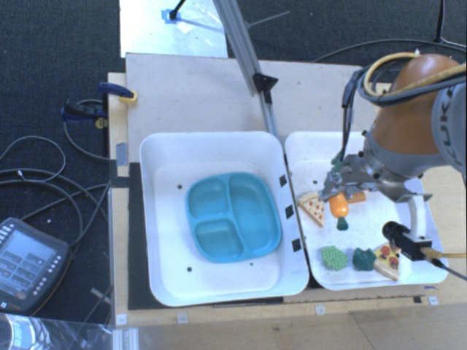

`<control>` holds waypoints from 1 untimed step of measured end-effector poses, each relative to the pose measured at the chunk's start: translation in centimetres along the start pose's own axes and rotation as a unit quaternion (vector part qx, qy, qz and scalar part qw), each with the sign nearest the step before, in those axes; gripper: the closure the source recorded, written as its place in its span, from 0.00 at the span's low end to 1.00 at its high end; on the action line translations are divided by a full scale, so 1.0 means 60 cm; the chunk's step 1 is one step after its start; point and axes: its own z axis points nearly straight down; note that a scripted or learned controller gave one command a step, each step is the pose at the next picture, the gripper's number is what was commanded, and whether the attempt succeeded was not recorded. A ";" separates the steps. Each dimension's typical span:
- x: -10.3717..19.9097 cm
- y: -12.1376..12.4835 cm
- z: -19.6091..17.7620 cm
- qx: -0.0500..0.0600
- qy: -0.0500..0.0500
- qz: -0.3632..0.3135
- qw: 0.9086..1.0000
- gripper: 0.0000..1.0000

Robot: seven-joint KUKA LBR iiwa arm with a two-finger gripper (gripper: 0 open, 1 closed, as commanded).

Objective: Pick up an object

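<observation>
While blue tray (234, 216) fills left bin (157, 195), gripper (341, 188) state unclear above carrot (338, 207).

Divided plate (235, 216) in left bin (164, 268). Right bin (306, 148): pizza slice (313, 208) left, carrot (338, 208) beside it. Two broccoli pieces (335, 257) nearer front.

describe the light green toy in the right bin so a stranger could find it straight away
Look in the right white bin, along its near edge. The light green toy lies there, bumpy and rounded, left of a darker teal toy. It is the palest green piece and the one nearest the blue divided plate.
</observation>
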 end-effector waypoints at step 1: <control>0.078 0.000 -0.009 0.000 0.000 0.000 1.000 1.00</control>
